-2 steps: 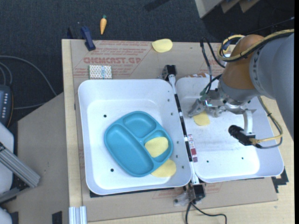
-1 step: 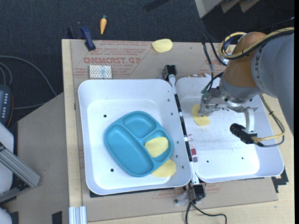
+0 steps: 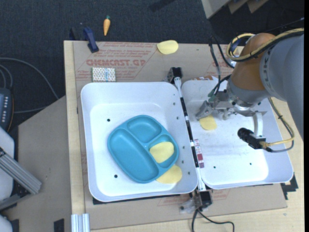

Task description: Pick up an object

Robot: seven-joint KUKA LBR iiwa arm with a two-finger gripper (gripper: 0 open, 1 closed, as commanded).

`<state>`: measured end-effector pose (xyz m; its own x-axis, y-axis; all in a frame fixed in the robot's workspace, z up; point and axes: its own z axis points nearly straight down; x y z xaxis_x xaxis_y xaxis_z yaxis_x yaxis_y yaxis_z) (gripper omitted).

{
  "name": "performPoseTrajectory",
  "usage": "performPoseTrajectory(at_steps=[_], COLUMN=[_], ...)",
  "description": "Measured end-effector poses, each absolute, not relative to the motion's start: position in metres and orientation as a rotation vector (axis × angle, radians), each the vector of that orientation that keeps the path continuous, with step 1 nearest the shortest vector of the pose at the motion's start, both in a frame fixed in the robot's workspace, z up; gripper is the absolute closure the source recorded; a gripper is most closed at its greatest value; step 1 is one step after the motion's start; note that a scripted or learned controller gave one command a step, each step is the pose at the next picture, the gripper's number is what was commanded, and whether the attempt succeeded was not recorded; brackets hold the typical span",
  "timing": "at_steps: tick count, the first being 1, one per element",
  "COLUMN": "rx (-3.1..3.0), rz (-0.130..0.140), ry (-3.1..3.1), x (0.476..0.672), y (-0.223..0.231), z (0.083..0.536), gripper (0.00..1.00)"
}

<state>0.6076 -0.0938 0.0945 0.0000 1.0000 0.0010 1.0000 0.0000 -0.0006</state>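
A small flat yellow piece (image 3: pixel 208 123) lies in the right bin (image 3: pixel 241 170), close to its left wall. My gripper (image 3: pixel 210 111) hangs right over it, just behind its far edge, and whether it touches the piece is unclear. In the left bin (image 3: pixel 96 110) sits a blue divided plate (image 3: pixel 133 146) with a yellow piece (image 3: pixel 161 151) in its small right compartment. Another yellow piece (image 3: pixel 170 175) lies against the plate's near right rim.
The grey arm (image 3: pixel 270 62) covers the right bin's far right corner, and a black fitting with a yellow cable (image 3: pixel 251 137) hangs over that bin. Behind the bins on the bench lie a yellow lump (image 3: pixel 167 47), a patterned packet (image 3: pixel 104 74) and a blue clip (image 3: pixel 90 39).
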Motion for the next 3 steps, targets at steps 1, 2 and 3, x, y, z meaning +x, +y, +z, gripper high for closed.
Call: performPoseTrajectory(at_steps=[1,2,3], rx=[-2.22,-2.222,-2.222], rz=[0.002,0.0,0.0], ry=[-2.219,-2.219,-2.219], x=[0.599,0.6,0.6], y=[-0.096,-0.096,-0.096], z=[0.084,0.095,0.094], gripper=[0.0,1.0,0.0])
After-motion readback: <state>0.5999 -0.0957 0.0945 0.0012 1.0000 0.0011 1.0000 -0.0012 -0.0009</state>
